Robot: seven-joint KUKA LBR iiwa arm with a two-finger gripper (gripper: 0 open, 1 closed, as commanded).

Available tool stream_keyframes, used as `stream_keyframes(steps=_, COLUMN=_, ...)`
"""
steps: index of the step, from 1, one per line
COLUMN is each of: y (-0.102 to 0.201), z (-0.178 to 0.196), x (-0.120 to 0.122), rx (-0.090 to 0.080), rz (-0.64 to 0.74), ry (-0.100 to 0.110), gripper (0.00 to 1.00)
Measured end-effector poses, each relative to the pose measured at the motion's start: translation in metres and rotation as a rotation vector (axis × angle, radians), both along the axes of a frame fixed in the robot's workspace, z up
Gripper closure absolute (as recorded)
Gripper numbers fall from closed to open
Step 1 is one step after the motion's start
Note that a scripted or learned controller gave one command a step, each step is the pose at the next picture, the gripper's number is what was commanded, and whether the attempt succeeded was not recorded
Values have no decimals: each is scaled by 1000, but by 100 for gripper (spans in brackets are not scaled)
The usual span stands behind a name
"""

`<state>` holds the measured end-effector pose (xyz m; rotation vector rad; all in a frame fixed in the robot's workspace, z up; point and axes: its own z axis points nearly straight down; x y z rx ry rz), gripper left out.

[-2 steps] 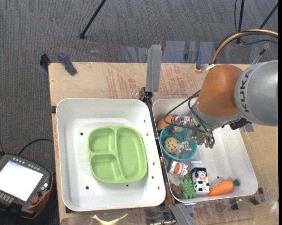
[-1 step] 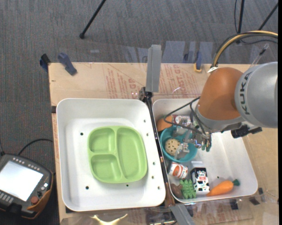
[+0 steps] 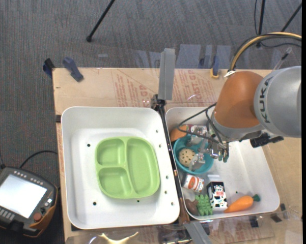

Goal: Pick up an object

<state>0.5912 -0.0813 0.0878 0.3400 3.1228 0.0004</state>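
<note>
The right bin [image 3: 254, 174] holds a teal bowl [image 3: 186, 146] with a cookie [image 3: 186, 158] in it, an orange object [image 3: 177, 134] behind the bowl, a small red-and-white can [image 3: 193, 183], a cow-patterned box [image 3: 218, 194], a carrot [image 3: 240, 203] and a green toy [image 3: 203, 205] beside a brown piece [image 3: 191, 206]. My gripper [image 3: 211, 153] hangs over the right rim of the teal bowl, below the arm's orange band [image 3: 237, 100]. I see nothing held between its fingers.
The left bin [image 3: 76, 136] holds a green divided plate [image 3: 127, 166]. A grey post [image 3: 166, 78] stands behind the bins where they meet. A teach pendant [image 3: 20, 200] lies on the floor at the left. Cables run behind the arm.
</note>
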Motion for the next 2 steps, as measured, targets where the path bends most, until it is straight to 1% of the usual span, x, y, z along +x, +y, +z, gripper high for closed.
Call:
stream_keyframes(steps=1, y=-8, z=0, x=-12, rx=1, rz=-305, ry=0, gripper=0)
stream_keyframes(steps=2, y=-2, z=4, x=-79, rx=0, rz=-350, ry=-20, gripper=0)
